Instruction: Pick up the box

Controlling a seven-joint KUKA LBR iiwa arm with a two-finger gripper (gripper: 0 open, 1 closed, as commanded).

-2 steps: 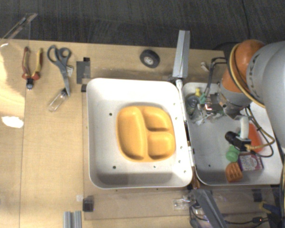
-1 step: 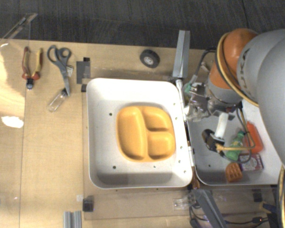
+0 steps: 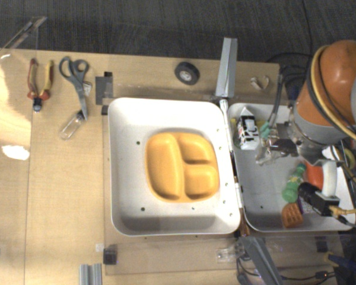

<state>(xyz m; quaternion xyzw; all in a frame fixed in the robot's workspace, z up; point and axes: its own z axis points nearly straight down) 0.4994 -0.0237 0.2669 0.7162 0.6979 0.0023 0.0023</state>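
The box (image 3: 247, 132) lies in the right bin (image 3: 255, 209), at its far left corner, close to the yellow tray's (image 3: 182, 164) bin. The gripper (image 3: 272, 147) hangs just right of the box and slightly nearer; its state cannot be told.

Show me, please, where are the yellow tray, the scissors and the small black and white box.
yellow tray (image 3: 181, 165), camera view, on the ridge between its compartments.
scissors (image 3: 78, 82), camera view, on the pivot below the handles.
black and white box (image 3: 247, 132), camera view, on its top face.
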